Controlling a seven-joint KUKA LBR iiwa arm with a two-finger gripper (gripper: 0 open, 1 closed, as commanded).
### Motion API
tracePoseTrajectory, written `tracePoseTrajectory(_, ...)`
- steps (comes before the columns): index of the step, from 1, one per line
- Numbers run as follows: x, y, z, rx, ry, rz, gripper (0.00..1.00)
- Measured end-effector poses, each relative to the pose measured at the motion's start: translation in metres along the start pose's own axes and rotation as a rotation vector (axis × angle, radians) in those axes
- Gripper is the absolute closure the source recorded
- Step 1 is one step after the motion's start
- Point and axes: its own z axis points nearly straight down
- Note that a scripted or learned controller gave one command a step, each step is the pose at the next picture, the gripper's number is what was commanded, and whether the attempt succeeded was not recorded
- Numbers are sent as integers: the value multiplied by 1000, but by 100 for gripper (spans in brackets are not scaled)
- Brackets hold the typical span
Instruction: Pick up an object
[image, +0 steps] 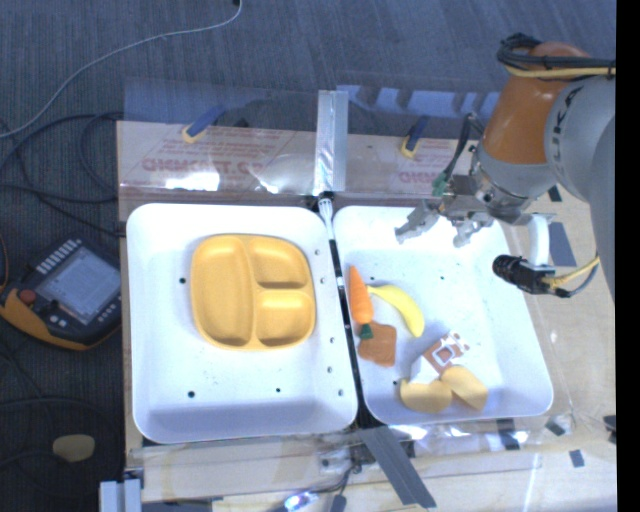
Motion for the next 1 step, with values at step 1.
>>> tracePoseTrajectory(1, -7, 37, -73, 0, -5, 294, 0)
